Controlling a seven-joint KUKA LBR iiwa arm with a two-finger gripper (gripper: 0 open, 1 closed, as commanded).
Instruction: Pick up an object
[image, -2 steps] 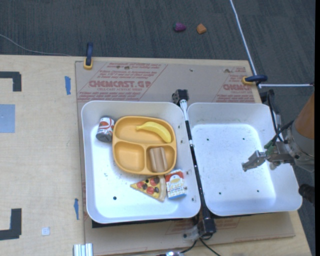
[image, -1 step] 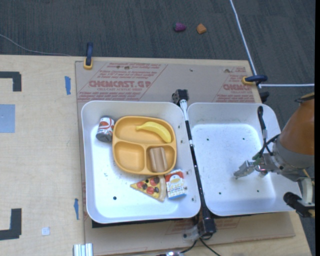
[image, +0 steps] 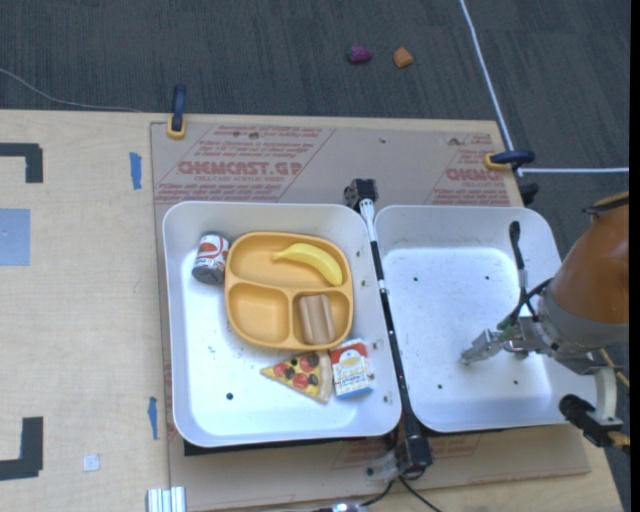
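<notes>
Found the pincer (image: 478, 350) low over the right bin (image: 440, 235), reaching toward nine o'clock from the grey arm (image: 590, 300). Could not tell its opening; saw nothing held in it. Spotted every loose object in the left bin (image: 185, 340), at nine to ten o'clock from the pincer. Noted the yellow plate (image: 250, 310) carrying a banana (image: 310, 262), long axis ten to four o'clock, and a sausage (image: 317, 318) lying twelve to six. Saw a pizza slice (image: 300, 374) pointing to nine o'clock, a small carton (image: 352, 370) just beside it at three o'clock, and a can (image: 210, 258) against the plate's ten o'clock edge.
</notes>
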